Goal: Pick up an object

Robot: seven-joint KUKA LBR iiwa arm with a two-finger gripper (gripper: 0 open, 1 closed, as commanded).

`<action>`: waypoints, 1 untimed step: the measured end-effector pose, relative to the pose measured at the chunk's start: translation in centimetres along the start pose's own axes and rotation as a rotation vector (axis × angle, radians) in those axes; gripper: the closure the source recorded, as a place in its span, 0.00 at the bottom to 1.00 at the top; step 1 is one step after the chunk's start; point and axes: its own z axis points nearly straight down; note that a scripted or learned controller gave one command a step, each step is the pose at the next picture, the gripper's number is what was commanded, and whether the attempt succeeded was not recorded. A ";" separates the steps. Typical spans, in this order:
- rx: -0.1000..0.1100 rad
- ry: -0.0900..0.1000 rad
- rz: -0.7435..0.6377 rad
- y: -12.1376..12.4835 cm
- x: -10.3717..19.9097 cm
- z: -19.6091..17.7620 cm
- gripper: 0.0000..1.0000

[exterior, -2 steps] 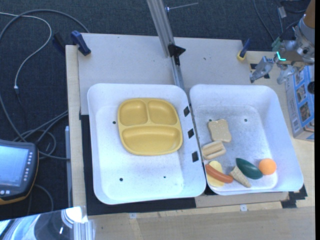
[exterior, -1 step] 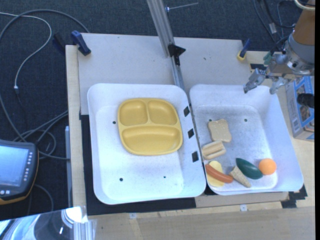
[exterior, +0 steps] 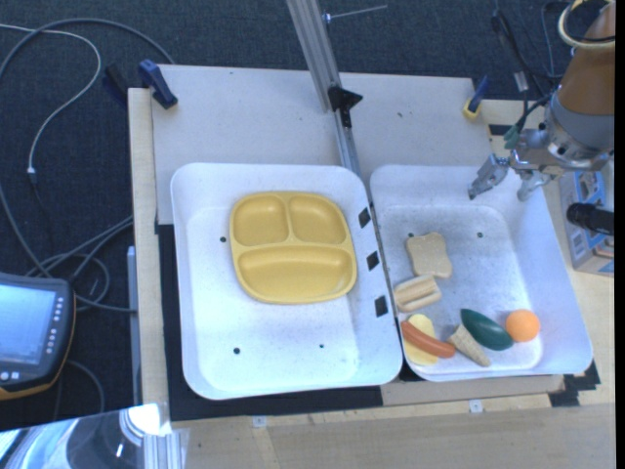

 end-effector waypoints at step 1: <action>0.000 0.001 -0.002 -0.2 1.0 4.9 0.00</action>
